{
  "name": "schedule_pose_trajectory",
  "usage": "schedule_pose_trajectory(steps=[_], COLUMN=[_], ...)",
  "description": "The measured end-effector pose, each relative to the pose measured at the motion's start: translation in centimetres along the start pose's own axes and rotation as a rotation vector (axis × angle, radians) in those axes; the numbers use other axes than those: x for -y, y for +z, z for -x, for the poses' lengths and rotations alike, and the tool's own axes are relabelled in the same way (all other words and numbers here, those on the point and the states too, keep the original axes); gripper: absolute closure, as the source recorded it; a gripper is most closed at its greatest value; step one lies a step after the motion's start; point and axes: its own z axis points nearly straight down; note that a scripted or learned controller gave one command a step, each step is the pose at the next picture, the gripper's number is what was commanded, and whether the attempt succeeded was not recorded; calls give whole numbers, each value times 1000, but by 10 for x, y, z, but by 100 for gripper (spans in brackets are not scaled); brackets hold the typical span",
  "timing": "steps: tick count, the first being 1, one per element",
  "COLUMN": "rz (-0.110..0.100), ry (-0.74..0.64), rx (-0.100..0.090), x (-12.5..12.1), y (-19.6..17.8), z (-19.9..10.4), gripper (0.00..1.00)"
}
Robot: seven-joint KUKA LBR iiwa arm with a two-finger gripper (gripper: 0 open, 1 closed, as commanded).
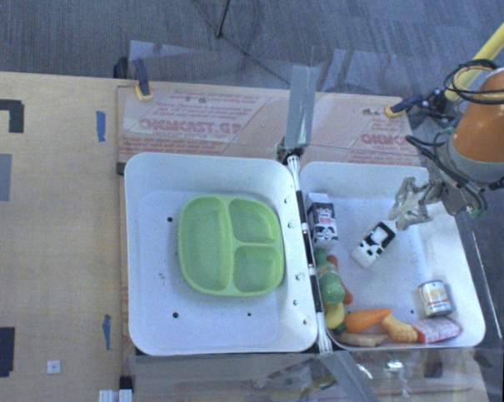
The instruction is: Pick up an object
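Camera view
Arm point(482, 131): enters from the right; orange band above the wrist, cables around it, over the right bin's upper right corner.
Gripper point(410, 209): metal fingers point down and left, low above the right bin's upper part.
Jaws: slightly parted, nothing between them.
Left bin point(142, 233): white, shallow, on the bench; holds a green plate.
Plate point(232, 243): light green, three compartments, near the bin's middle, lying flat.
Right bin point(466, 272): white, just beside the left bin, their rims touching along the middle.
Cow point(373, 244): small black-and-white toy figure, lying tilted on the bin floor just below and left of the gripper, apart from it.
Carton point(321, 220): small black-and-white box at the bin's left wall, near the top.
Vegetables point(332, 284): green and red toy pieces in a row along the left wall, below the carton.
Carrot point(368, 319): orange, lying near the bin's lower edge.
Can point(434, 297): small, metallic with a yellow label, at the lower right, well apart from the cow.
Pink piece point(440, 331): flat, by the lower right corner, just below the can.
Bench point(41, 253): pale wood, with blue tape marks and black corner marks on the left.
Cardboard point(197, 123): printed sheet lying behind both bins.
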Motion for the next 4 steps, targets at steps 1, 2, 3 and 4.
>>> schedule_pose_trajectory(steps=[1,2,3,4], rz=[0,-2,-2,4], ry=[0,4,4,58], rx=[0,13,12,-19], x=[0,1,1,2], y=[0,-13,-13,-2], z=[0,3,3,-10], gripper=[0,100,0,0])
